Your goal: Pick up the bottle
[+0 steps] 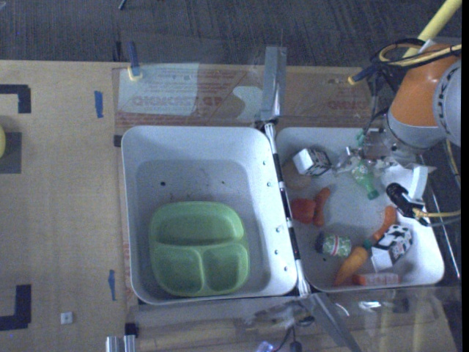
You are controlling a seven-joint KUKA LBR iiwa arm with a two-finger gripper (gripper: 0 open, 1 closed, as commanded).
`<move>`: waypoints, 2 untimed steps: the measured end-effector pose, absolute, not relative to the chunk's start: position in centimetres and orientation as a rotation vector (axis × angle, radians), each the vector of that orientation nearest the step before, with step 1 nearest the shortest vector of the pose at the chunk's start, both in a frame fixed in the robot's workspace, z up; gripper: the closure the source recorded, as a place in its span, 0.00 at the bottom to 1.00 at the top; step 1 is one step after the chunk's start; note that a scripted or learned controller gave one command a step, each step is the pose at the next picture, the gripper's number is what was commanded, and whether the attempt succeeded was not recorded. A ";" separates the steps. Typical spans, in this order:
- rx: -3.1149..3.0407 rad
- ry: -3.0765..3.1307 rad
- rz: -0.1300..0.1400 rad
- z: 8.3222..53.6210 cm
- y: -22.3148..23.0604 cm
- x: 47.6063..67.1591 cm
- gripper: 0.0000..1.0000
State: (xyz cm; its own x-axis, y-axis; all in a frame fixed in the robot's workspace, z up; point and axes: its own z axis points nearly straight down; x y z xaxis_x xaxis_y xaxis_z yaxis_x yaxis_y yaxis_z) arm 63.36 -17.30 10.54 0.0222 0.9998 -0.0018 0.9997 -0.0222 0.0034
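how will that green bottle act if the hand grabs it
The bottle lies on its side in the right bin, so it may roll. It looks small and translucent, probably light plastic. Its rounded body could slip from the hand.

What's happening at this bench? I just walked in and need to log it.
A grey arm with an orange band reaches in over the right bin, its pincer down by a small green bottle near the bin's far side. Whether it grips the bottle can't be told. Toy carrots and other small items lie around. The left bin holds a green divided plate.
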 end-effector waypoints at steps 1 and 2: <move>2.240 2.193 0.005 11.6 -17.2 63.5 1.00; 2.445 1.967 0.002 24.9 -12.6 65.7 1.00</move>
